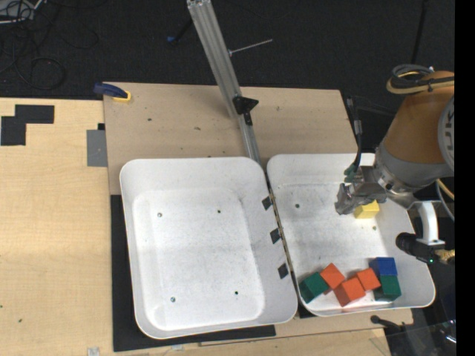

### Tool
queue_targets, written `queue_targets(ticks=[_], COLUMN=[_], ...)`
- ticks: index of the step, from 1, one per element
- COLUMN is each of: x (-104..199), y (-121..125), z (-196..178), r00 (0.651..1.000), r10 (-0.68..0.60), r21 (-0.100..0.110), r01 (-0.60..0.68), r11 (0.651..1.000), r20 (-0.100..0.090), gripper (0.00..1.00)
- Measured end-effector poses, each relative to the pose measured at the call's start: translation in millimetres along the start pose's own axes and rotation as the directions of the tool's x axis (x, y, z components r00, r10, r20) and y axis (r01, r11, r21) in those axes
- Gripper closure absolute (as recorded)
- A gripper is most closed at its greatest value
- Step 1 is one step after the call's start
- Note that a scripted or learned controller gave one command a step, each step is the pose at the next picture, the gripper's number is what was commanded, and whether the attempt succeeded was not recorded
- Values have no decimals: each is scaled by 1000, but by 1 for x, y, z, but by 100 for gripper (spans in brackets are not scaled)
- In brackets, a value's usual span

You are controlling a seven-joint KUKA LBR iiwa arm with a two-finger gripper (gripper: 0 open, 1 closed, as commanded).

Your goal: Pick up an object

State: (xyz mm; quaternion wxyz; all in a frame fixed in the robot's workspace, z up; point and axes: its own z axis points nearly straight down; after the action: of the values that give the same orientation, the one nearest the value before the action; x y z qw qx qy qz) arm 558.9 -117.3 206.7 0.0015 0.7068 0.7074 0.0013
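A small yellow block [367, 210] lies in the right bin [312, 191], at the right of the frame a little above mid-height, partly covered by the pincer [350, 202] just to its left. Toward the lower right of the frame, along the bin's near edge, a cluster of cubes sits close together: a dark green one [314, 285], three orange ones [332, 276] [349, 291] [368, 279], a blue one [385, 266] and another green one [389, 288].

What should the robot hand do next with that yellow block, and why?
Probably lower a little and close on the yellow block. The gripper sits in the right bin, right beside the block and partly over it, and I can't see the block between its fingers yet.
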Motion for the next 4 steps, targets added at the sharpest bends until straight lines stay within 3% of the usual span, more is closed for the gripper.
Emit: queue_targets(ticks=[1,4], x=[-2,151], y=[0,59], z=[-22,-33], r00=[1000,1000], r10=[1,-3], r21=[4,5], r01=[-1,3], r11=[1000,1000], r20=[0,-2], gripper=[100,100])
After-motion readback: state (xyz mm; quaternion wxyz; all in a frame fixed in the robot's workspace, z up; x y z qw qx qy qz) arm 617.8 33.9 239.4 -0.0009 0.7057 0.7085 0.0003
